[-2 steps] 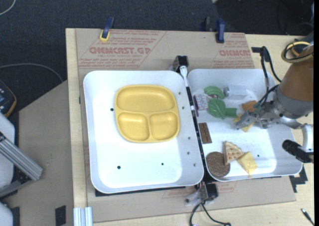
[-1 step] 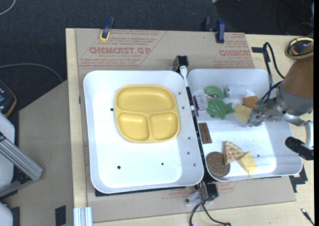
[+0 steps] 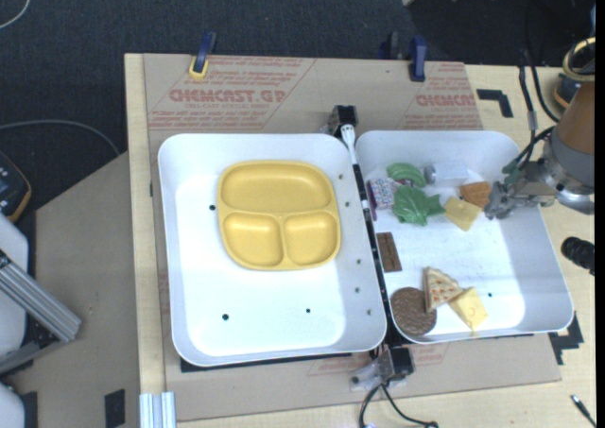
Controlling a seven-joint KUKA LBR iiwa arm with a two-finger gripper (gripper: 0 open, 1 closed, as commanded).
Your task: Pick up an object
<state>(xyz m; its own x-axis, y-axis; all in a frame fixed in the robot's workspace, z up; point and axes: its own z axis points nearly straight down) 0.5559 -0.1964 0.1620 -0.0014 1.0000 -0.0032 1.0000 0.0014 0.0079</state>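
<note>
Hand (image 3: 498,201) sat low at the right bin's (image 3: 529,270) right side, just beside an orange block (image 3: 475,193) and pale yellow block (image 3: 462,214); couldn't tell its grip state. Green pieces (image 3: 413,201) lay left of those. Brown disc (image 3: 412,311) and yellow wedge (image 3: 470,308) lay near the front edge. Left bin (image 3: 189,303) carried a yellow divided tray (image 3: 279,214).

At the right edge of the frame you saw the arm (image 3: 579,147): a rounded grey housing with an orange band across its upper part. Dark cables ran along its left side. The gripper (image 3: 499,203) was a small assembly of grey metal.
</note>
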